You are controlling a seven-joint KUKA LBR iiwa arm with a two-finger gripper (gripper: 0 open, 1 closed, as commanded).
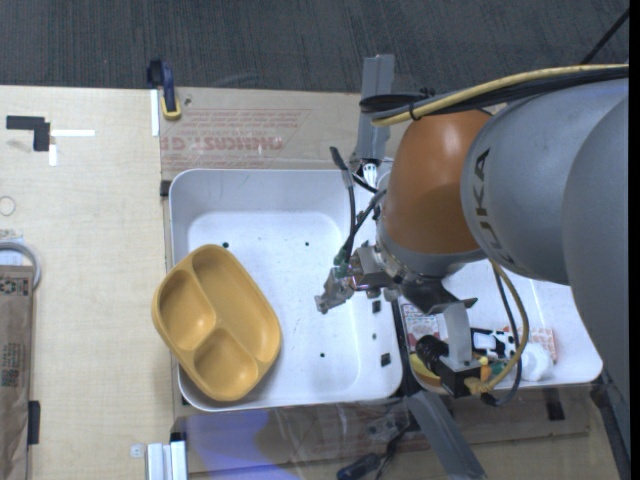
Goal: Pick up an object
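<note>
Bright even overhead light, soft shadows; sharp focus (mild glare on white bin).

A single fixed camera hangs above the bench, looking down at a slant on both white bins, close enough that the arm reaching in from the right looms large.

2 white bins, 1 yellow divided tray
</note>
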